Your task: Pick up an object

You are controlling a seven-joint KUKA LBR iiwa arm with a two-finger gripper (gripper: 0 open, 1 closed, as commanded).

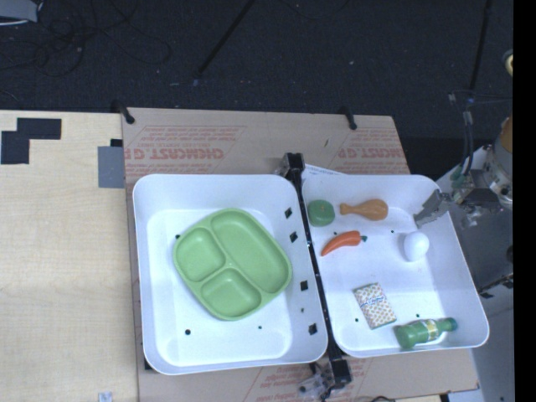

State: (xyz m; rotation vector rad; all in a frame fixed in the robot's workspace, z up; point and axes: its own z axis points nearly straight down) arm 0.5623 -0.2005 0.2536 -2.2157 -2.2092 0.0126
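The right bin (469, 296) holds several small objects. A white egg (415, 245) lies near its right wall, and a tan drumstick (364, 210) and a round green piece (321, 213) sit at the back. An orange-red pepper with a green stem (342, 242) lies near the divider. A small patterned box (374, 305) and a green bottle on its side (425, 332) are toward the front. My gripper (444, 206) hovers at the bin's back right rim, just above and right of the egg, touching none of the objects.
The left bin (159, 308) holds a green divided plate (232, 262). A black divider (303, 249) runs between the bins. Cardboard (251, 141) lies under both, with a pale wooden bench top (59, 266) to the left.
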